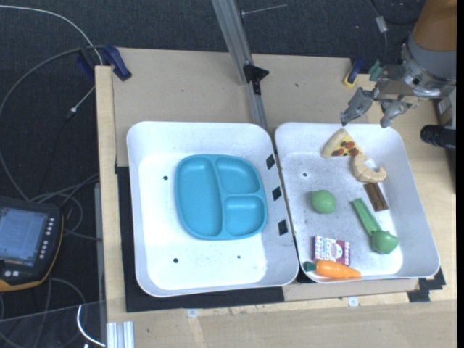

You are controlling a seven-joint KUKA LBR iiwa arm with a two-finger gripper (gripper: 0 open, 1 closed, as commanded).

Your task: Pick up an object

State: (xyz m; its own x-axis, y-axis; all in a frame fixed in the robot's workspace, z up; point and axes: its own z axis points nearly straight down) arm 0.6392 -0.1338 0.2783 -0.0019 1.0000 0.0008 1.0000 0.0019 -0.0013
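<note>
Above the far edge of the right bin [413, 194] hangs the hand [371, 114], its two fingers spread apart with nothing between them. One fingertip [351, 116] points down toward the bin's back rim, and the other sits a little to its right. The grey arm [428, 56] with its orange band [438, 17] rises behind the hand toward the upper right corner.

Just below the hand — the nearest thing to it — lies a pizza slice toy [341, 145], close under the left fingertip but not touching it. A little farther down from the hand, and slightly to the right, rests a pale curved pastry piece [366, 169], with a brown bar [375, 195] just beyond it. Lower still sits a round green ball [323, 201], and beside it a green scoop-shaped toy [374, 227] lies at a slant. Farthest from the hand, at the bin's near edge, are a small pink-and-white carton [330, 249] and an orange carrot [338, 270], the two touching.

Well to the left of the hand, the left bin [145, 194] holds a blue divided plate [220, 196]. Both bins rest on the tan surface [181, 85] — a metal post [232, 27] rises from it to the left of the hand.
</note>
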